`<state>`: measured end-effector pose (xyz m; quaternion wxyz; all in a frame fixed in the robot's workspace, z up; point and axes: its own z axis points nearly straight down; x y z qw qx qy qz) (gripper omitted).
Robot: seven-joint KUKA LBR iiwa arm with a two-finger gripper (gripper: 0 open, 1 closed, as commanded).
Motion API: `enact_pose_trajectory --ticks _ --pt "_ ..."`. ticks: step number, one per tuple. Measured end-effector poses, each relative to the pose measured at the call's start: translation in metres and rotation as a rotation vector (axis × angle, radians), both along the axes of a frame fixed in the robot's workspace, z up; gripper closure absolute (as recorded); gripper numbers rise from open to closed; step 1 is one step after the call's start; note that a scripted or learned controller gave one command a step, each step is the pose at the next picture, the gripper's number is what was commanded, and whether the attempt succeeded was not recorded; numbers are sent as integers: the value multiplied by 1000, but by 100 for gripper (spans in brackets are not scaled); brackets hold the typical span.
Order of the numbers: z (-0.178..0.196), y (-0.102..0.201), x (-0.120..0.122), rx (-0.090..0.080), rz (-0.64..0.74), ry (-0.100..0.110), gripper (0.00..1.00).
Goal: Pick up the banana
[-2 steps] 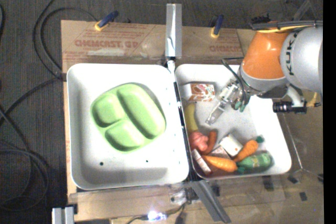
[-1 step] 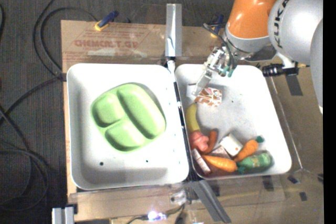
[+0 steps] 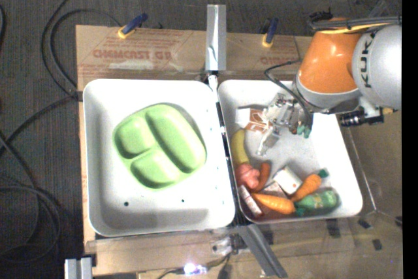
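Note:
The yellow banana (image 3: pixel 240 145) lies along the left wall of the right bin (image 3: pixel 346 160), pointing toward the back. My gripper (image 3: pixel 270 134) hangs over the bin's middle, just to the right of the banana and apart from it. Its fingers (image 3: pixel 266 140) point down and to the left, slightly spread, with nothing between them.
Below the banana lie a pink piece (image 3: pixel 246 174), a small red sausage (image 3: pixel 263 172), two carrots (image 3: pixel 274 203), a white block (image 3: pixel 286 178) and a green item (image 3: pixel 318 200). A printed packet (image 3: pixel 256 118) sits by the gripper. The left bin (image 3: pixel 104 206) holds a green divided plate (image 3: pixel 160 145).

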<state>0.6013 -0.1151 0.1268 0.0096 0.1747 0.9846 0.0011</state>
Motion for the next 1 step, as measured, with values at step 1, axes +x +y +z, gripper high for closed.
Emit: enact_pose_trajectory --ticks 1 --pt "57 80 -25 3 -17 17 0"
